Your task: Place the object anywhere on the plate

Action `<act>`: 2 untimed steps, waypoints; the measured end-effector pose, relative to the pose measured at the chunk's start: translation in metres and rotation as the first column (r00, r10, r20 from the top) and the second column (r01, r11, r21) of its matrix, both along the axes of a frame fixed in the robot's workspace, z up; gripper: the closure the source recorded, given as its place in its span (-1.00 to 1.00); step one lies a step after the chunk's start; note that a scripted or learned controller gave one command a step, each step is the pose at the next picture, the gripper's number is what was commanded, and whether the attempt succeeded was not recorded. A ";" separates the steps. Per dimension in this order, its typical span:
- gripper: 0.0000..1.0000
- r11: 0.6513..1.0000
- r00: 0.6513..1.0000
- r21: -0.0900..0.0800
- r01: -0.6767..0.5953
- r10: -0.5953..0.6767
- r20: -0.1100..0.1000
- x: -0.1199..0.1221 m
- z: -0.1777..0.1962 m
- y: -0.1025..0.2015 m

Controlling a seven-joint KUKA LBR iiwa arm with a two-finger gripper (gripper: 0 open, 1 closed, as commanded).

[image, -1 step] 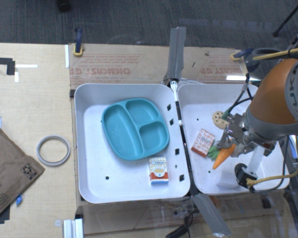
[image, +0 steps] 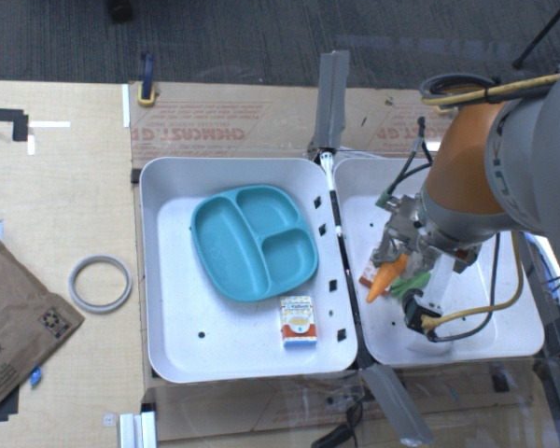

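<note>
A toy carrot (image: 385, 279) is seen in the right bin (image: 504, 343), just under the gripper (image: 399, 258), near the divider. Whether it is clamped or merely touched cannot be told from this slant. The blue plate (image: 252, 241) lies in the left bin (image: 168, 343), with a small carton (image: 299, 321) just beside its near edge. If the carrot is poorly pinched, it could be dropped at the divider, or the carton could be struck during the crossing.

Around the blue plate (image: 254, 242) the left bin's (image: 159, 278) floor lies open on its left and far sides, with only a small carton (image: 299, 321) standing near its front-right edge.
</note>
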State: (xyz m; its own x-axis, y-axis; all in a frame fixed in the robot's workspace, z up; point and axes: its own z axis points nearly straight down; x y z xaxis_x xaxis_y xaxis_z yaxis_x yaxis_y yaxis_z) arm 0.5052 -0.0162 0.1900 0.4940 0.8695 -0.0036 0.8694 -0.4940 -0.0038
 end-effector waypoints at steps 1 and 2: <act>1.00 1.000 1.000 -0.001 0.020 -0.020 0.000 0.036 0.015 0.079; 1.00 1.000 0.999 0.006 -0.025 0.025 0.024 0.099 -0.077 0.126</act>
